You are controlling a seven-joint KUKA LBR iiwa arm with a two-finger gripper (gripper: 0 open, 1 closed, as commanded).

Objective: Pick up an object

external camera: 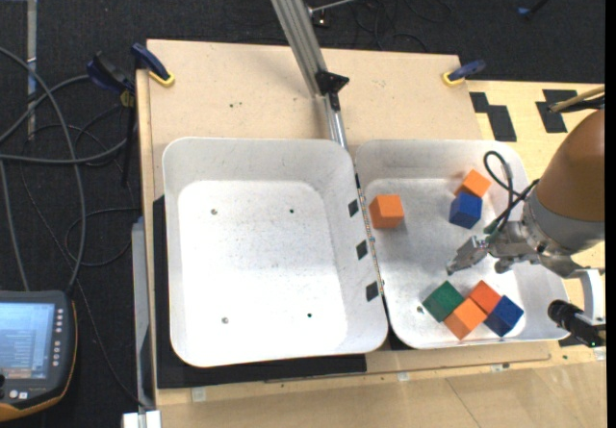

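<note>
The right bin (404, 166) holds several cubes. An orange cube (387, 211) lies alone near its left wall. Another orange cube (474, 184) touches a blue cube (465, 210) toward the back right. At the front sits a cluster: a green cube (444, 301), a red-orange cube (485, 296), an orange cube (466, 318) and a blue cube (504, 314). My gripper (478, 261) hangs over the bin floor between the back pair and the front cluster, open, with nothing between its fingers.
The left bin (183, 224) lies beside the right one, their rims meeting at the middle. A metal pole (294, 17) slants down from the back to the bins' shared edge. Clamps (154, 65) sit at the board's back corners.
</note>
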